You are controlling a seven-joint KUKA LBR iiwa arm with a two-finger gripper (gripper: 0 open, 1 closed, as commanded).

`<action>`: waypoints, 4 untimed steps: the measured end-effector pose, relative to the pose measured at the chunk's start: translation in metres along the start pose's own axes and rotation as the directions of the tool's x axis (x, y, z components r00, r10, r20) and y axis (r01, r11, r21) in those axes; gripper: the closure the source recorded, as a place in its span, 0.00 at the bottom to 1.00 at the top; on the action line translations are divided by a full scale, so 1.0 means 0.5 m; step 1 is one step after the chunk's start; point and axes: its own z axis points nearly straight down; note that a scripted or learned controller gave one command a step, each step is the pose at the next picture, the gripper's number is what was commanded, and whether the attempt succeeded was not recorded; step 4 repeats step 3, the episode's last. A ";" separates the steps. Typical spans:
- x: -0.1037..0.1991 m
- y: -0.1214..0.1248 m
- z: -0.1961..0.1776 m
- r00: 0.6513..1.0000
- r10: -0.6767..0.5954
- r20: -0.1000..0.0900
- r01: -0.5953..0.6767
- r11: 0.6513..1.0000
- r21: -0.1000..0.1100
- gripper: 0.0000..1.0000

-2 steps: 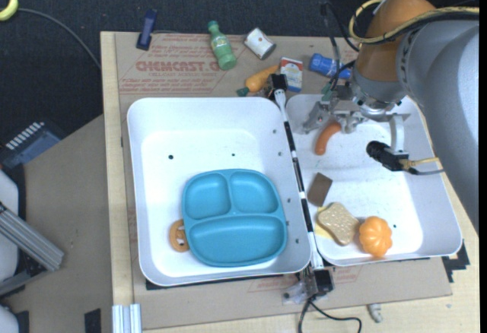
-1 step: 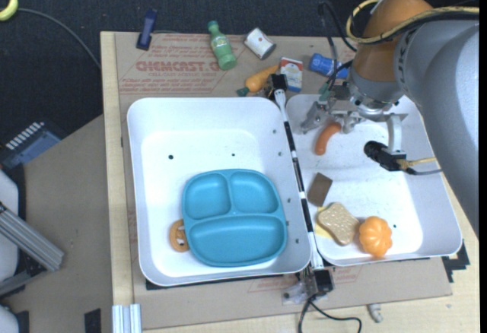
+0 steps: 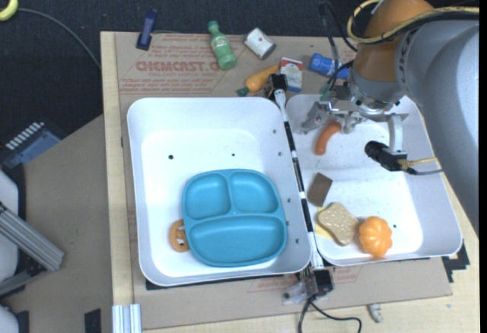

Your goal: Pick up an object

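My gripper hangs over the far left corner of the right bin, and its fingers look spread open. An orange-red sausage lies slanted on the bin floor, its upper end reaching up between the fingertips. Nothing is lifted. Nearer the front of the same bin lie a brown block, a slice of bread and a small orange fruit. The grey arm with its orange band comes in from the upper right and hides the bin's far right corner.
The left bin holds a blue divided plate with a pretzel at its left edge. Behind the bins on the cardboard lie a green bottle, a white can, a carrot, a small carton and a blue can.
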 end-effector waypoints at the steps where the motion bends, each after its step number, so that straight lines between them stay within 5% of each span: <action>1: -0.013 0.000 0.000 1.000 0.001 0.001 -0.001 1.000 -0.002 0.00; 2: -0.012 0.002 -0.021 1.000 0.000 0.001 0.000 1.000 -0.005 1.00; 3: 0.097 -0.100 -0.202 1.000 -0.002 -0.002 0.002 1.000 -0.003 1.00; 4: 0.097 -0.100 -0.202 1.000 -0.002 -0.002 0.002 1.000 -0.003 1.00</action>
